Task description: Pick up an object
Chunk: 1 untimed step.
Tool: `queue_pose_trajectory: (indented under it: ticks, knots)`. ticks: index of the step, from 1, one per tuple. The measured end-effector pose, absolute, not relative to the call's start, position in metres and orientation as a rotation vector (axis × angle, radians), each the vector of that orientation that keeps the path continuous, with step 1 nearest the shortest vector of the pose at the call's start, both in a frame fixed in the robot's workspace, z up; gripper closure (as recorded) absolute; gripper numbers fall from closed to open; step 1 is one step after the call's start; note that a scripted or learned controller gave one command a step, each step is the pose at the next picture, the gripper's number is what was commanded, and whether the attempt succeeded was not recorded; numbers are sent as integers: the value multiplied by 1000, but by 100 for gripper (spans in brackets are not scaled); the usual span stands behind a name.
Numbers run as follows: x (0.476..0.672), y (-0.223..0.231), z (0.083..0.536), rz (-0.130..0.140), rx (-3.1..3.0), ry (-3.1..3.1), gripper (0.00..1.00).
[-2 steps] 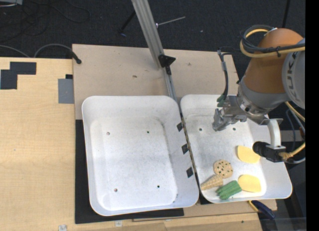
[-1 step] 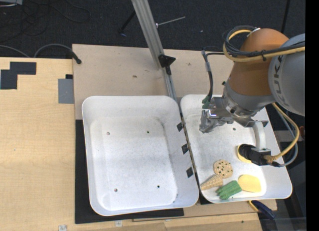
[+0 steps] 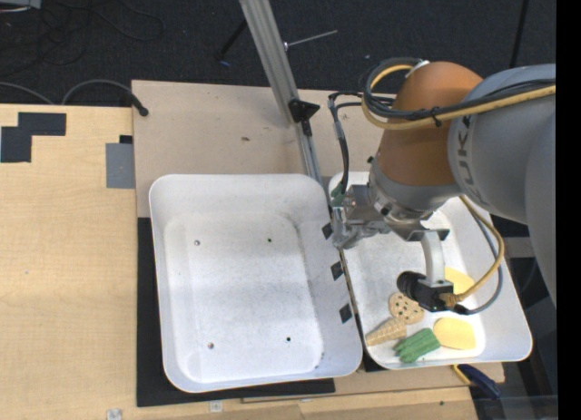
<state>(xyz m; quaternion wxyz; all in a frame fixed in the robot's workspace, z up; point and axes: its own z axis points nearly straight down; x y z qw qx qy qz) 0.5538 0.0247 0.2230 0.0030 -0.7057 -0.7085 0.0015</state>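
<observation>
Several small items lie in the near corner of the right bin (image 3: 508, 336): a yellow piece (image 3: 455, 333), a green piece (image 3: 416, 346), a tan ridged cone (image 3: 386, 329) and a speckled tan cracker (image 3: 405, 307). Another yellow piece (image 3: 459, 279) peeks out behind the wrist hardware. My gripper (image 3: 349, 221) hangs low at the right bin's left wall, close to the divide between the bins and well to the left of and behind the items. The bulky orange and grey wrist hides much of that bin's far half. I see nothing held in the gripper.
The left bin (image 3: 236, 273) sits beside the right one, its right rim just left of the gripper. A slanted aluminium post (image 3: 277, 60) rises behind the bins, ending near the gripper. Black clips (image 3: 338, 270) line the divide.
</observation>
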Motion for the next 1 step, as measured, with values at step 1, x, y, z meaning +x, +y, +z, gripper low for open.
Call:
queue_pose_trajectory:
  ticks: [1]
  knots:
    - [556, 72, 220, 3, -2214, -2223, 100]
